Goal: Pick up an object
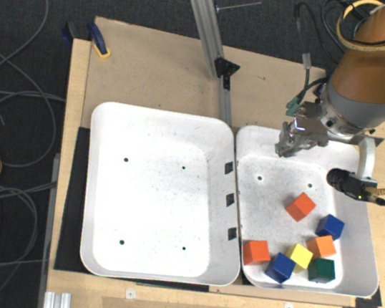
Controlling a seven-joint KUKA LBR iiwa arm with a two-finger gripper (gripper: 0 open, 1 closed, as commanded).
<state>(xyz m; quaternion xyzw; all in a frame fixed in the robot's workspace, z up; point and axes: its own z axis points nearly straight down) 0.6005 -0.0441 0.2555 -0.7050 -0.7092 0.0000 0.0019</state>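
**The claw waits above the blocks**

The grey robot arm with the orange band [370, 62] reaches in from the right. Its small metal claw [292, 145] hangs over the far end of the right white plastic bin [244, 194]. I cannot tell how the claw is set, because it is small and dark from up here. Nothing can be seen in it.

The blocks are all in the right bin, toward the near end. One orange cube [301, 207] sits alone near the middle, closest to the claw. It has room on every side, so I think it would be the easiest one to grab.

The others are bunched along the near edge: a blue cube [330, 226], a second orange cube [321, 245], a yellow cube [300, 256], a dark green cube [321, 269], another blue cube [279, 267] and a red-orange cube [257, 252]. They sit so close together that a claw could bump the wrong one.

The left white plastic bin [103, 172] lies right beside the right one.

No block has been picked up yet.
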